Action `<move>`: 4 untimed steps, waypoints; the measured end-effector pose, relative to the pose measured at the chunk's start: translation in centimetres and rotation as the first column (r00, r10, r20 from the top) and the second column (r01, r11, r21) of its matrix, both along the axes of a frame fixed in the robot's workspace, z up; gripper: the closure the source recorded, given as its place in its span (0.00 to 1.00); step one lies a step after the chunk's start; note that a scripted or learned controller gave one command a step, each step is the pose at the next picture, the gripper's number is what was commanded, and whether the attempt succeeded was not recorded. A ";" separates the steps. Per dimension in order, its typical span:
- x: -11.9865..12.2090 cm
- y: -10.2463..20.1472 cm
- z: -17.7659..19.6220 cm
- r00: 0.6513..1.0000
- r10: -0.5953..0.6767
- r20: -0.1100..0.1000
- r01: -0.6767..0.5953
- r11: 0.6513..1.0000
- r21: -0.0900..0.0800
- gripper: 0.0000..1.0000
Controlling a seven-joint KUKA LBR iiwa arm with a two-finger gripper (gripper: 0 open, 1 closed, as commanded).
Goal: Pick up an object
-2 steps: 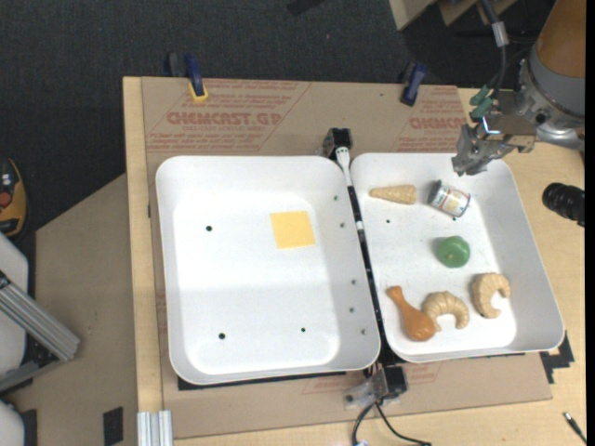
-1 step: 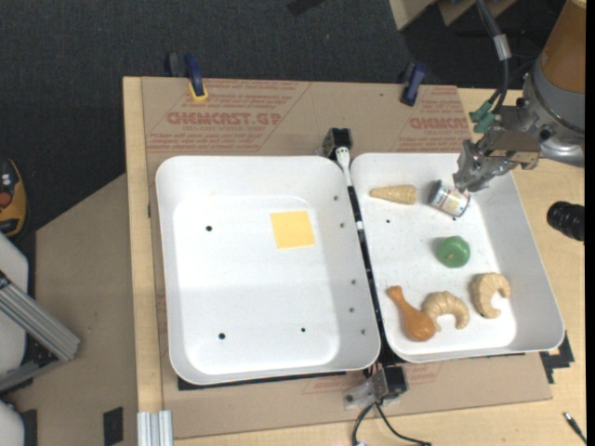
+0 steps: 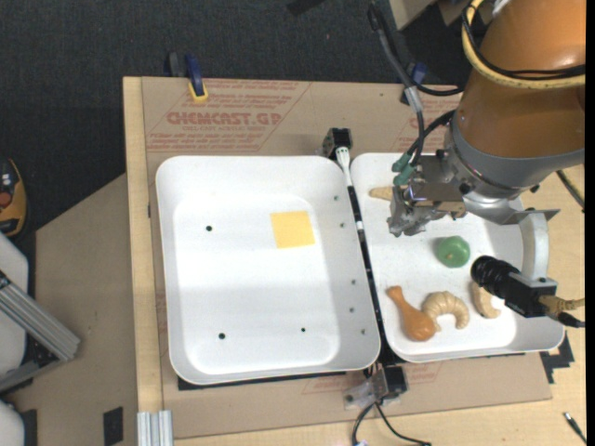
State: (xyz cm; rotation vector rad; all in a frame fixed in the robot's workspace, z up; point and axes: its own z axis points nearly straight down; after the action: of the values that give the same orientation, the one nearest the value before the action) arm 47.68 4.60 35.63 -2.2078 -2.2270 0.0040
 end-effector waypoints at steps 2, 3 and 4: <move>0.3 -2.7 17.3 1.000 -0.006 0.028 0.006 1.000 0.000 1.00; 0.5 4.9 1.9 1.000 -0.001 -0.011 0.001 1.000 -0.004 1.00; 0.4 7.3 0.2 1.000 -0.006 0.001 0.006 1.000 -0.002 1.00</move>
State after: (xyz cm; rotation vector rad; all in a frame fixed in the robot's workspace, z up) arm 48.07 11.91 35.82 -2.2159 -2.2221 0.0055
